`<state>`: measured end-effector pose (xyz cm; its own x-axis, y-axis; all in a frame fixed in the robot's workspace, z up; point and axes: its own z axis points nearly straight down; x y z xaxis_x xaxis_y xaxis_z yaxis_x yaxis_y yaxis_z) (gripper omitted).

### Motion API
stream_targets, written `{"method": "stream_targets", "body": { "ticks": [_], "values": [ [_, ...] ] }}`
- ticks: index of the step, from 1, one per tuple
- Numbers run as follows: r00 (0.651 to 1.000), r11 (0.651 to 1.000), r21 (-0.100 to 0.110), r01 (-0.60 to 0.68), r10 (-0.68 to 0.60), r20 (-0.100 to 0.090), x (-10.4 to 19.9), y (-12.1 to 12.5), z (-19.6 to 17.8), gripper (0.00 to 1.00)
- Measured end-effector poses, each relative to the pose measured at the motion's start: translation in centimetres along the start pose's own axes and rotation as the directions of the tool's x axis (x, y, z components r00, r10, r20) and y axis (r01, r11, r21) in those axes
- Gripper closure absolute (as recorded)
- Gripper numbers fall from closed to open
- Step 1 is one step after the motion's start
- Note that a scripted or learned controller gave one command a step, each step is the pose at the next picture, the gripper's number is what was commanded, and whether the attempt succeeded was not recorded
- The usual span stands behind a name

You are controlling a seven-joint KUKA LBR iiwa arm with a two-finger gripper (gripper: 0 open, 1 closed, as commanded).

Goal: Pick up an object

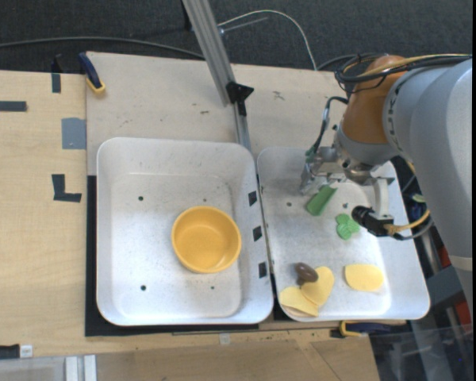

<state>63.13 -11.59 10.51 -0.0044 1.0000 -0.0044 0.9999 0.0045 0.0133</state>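
While your claw [316, 182] hovered at the green stick [320, 200]
Couldn't tell its grip; next you needed a clean squeeze.

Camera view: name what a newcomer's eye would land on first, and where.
The yellow bowl stands out, sitting alone in the left bin. Next comes the grey arm with its orange band, its gripper low over the right bin at a green piece. Yellow pieces cluster by that bin's near edge.

Grey arm [428, 125] from the right, wrist bent down, claw [317, 182] low.
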Motion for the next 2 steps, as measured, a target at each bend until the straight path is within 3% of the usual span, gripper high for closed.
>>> {"method": "stream_targets", "body": {
  "ticks": [2],
  "values": [
    [1.0, 1.0, 0.009, -0.003, 0.003, -0.004, -0.1, 1.2, -11.2, 1.0]
  ]
}}
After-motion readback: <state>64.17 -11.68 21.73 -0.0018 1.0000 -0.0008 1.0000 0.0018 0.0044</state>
